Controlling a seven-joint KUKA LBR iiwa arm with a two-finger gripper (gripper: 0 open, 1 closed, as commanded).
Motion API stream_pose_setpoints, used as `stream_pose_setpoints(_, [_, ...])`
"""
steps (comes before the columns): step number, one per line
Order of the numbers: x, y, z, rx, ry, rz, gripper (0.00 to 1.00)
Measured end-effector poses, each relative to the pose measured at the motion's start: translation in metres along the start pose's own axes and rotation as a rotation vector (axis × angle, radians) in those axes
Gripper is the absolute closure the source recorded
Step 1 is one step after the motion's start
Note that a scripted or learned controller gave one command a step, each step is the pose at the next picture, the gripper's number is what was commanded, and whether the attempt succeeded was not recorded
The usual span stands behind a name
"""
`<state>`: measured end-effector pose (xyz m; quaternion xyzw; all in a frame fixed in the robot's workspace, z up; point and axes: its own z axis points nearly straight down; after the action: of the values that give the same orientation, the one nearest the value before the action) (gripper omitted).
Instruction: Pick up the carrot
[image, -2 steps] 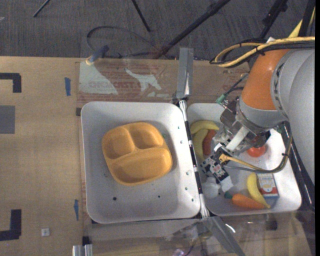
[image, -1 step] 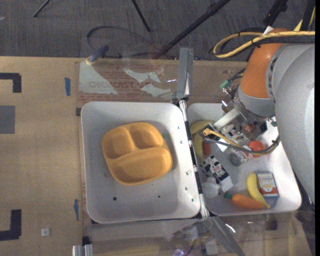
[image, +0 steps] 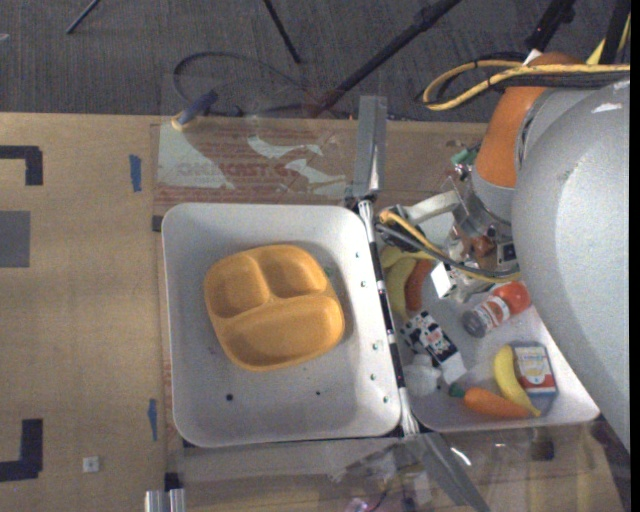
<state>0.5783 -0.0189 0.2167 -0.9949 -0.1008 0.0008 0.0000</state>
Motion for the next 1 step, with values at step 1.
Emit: stream_pose_setpoints(1, [-0.0552, 0.0118, 0.0187, 0.004, -0.003, -0.459, 1.0])
